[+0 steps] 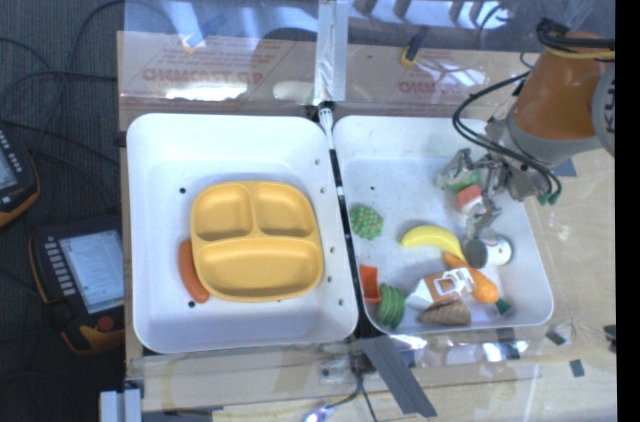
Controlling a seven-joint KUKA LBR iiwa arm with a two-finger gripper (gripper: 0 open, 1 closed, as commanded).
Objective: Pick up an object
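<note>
Camera view looks down on the arm reaching in from the right, with the gripper [482, 210] over the right part of the right bin [400, 135], not far from its right wall. Whether the claw is open or closed cannot be told, and nothing can be seen held in it.

A small red-and-white piece [466, 195] lies just beside the gripper on its left. A banana [432, 236] lies near, toward the bin's middle, and a grey-white round thing [496, 252] sits below the gripper.

Most of the rest crowds the near wall: a carrot [481, 285], a small carton [449, 286] touching it, a brown lump [445, 313] at the rim, and a dark green piece [390, 306] beside an orange block [368, 280] in the near left corner. A green ball [366, 222] rests close to the left wall.

The bin's far left quarter is bare white floor, the widest open room.

In the left bin [160, 145], a yellow tray [257, 240] takes the middle, with a bare margin along the far and near walls. A sausage [190, 272] lies against the tray's left edge.
</note>
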